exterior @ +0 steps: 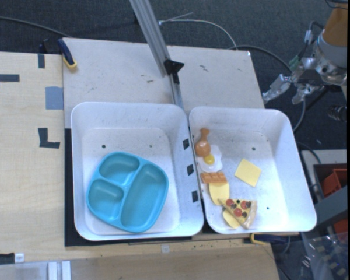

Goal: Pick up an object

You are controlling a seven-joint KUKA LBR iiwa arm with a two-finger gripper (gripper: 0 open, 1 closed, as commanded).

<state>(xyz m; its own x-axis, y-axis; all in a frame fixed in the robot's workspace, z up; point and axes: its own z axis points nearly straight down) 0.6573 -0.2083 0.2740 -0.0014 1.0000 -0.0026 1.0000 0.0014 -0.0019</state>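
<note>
The right bin (280, 121) holds several toy foods. An orange drumstick (203, 143) lies near its left wall, with a fried egg (212, 160) and a brown waffle piece (213, 178) just below it. A yellow cheese square (248, 172) lies alone in the middle. A yellow wedge (219, 193) and a pizza slice (240, 211) sit at the front. My gripper (289, 90) hangs outside the bin, above its back right corner, over the dark floor. It is open with nothing between its fingers.
The left bin (81, 121) carries a blue divided plate (127, 191). A slanted metal rail (153, 31) crosses the bench behind the bins. Cables trail over the floor at the back. A wooden table top (17, 156) lies at the left.
</note>
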